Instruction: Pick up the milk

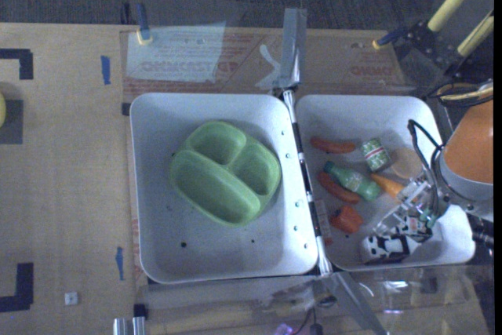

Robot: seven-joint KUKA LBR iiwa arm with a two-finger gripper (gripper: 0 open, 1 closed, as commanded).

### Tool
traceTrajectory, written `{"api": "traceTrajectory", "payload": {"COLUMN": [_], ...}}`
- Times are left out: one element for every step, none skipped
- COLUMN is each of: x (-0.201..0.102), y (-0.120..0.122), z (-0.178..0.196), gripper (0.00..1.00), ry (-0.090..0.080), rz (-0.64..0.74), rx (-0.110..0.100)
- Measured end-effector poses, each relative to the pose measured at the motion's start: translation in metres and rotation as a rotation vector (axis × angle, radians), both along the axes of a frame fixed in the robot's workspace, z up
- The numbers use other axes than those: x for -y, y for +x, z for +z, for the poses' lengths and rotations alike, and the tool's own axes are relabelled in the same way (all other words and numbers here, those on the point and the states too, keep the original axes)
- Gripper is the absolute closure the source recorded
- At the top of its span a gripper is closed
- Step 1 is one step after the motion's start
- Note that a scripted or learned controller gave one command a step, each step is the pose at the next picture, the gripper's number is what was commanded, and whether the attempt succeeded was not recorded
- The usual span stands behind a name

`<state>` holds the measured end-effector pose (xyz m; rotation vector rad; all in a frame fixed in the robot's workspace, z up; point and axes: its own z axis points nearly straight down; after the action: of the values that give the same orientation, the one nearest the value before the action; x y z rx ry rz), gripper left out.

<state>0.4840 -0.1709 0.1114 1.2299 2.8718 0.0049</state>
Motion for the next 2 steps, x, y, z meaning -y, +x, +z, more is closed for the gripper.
{"api": "traceTrajectory", "payload": {"x": [-0.001,0.016], "y": [0.0,-0.003], "z": [0.009,0.007], "gripper": [1.0,1.0], "ry": [0.001,0.002], "rz": [-0.001,0.087], "rx": [0.001,-0.011]}}
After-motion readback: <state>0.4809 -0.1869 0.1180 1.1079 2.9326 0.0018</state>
